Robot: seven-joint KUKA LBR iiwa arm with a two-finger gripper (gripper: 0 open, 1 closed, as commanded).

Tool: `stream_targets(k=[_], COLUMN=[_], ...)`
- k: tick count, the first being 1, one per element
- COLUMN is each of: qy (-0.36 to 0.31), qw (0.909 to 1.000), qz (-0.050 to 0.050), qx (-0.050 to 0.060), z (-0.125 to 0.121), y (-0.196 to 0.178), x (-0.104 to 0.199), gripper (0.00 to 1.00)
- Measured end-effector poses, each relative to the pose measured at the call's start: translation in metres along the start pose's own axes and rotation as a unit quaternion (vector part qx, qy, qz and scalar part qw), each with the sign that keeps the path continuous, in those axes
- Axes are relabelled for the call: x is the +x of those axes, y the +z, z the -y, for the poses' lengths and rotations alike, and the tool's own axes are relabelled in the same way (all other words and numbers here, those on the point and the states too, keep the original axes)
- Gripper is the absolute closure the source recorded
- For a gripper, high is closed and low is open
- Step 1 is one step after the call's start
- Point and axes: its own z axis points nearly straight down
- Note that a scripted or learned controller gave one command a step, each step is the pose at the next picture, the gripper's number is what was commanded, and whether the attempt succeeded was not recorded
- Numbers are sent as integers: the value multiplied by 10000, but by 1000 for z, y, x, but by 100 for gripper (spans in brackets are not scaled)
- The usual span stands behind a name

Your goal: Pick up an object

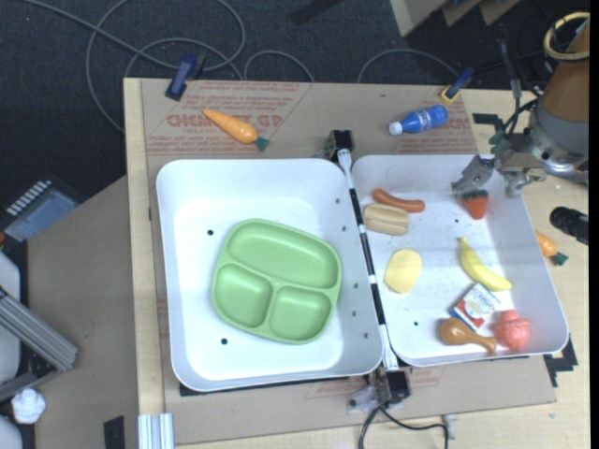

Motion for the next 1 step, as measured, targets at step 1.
stream_targets(k=[1], qy=[-10], qw=[10000], qz=[-19], qx=[-2], z=[37], y=[95], x=[-31], gripper=[0])
